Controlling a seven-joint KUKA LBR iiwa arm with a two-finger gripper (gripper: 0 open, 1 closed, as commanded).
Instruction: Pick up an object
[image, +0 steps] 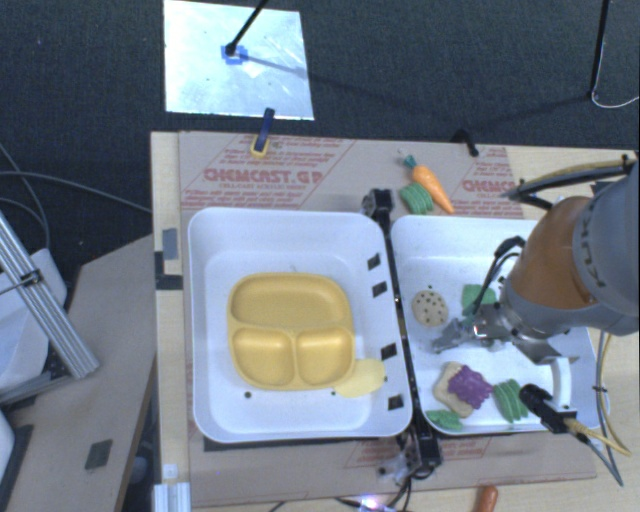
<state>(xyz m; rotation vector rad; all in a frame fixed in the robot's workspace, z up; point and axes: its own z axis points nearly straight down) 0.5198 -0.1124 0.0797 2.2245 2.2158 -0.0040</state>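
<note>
Leftmost on the desk (170, 290), the left bin (290, 225) carries a yellow divided plate (290, 330). Rightward, a cookie (430, 307), purple-topped toast (462, 387) and green pieces (510, 399) lie in the right bin (440, 240). Over them hovers the pincer (462, 335), its state unclear; nothing looks lifted, so the pick seems undone.

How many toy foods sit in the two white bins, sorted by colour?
Yellow: 2, the sectioned yellow plastic plate and a yellow wedge
Tan: 2, a speckled round cookie and purple-topped toast
Green: 3 visible pieces
Total: 7
</note>
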